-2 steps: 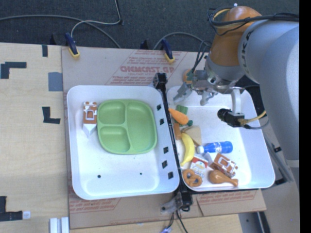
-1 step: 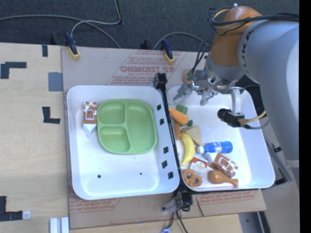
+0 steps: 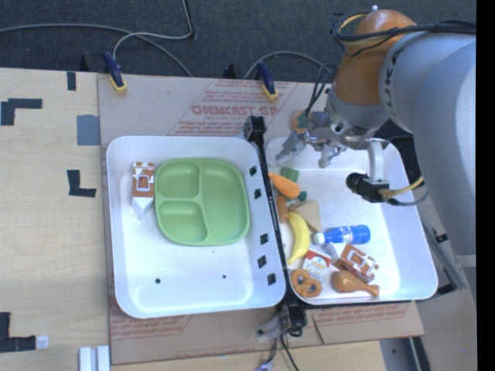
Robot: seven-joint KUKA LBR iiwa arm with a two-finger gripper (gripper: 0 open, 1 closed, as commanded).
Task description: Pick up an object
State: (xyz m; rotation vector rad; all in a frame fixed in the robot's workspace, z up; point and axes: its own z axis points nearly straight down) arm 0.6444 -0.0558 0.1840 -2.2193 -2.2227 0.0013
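My gripper [image 3: 309, 151] hangs over the back of the right bin [image 3: 402, 207], its two fingers [image 3: 288, 148] spread wide apart, open, with nothing between them. Just below and left of it an orange carrot [image 3: 284, 184] lies against the bin's left wall. Toward the front lie a yellow banana [image 3: 298, 236], a blue bottle [image 3: 346, 235], a brown pretzel [image 3: 306, 285], a drumstick [image 3: 355, 284] and a red-and-white carton [image 3: 357, 260].
The left bin [image 3: 124, 269] holds a green divided plate [image 3: 203, 201] and a small orange-and-white box [image 3: 142, 184] at its left side. A black divider [image 3: 264, 207] runs between the bins. A cable with a black connector [image 3: 363, 185] hangs off the arm over the right bin.
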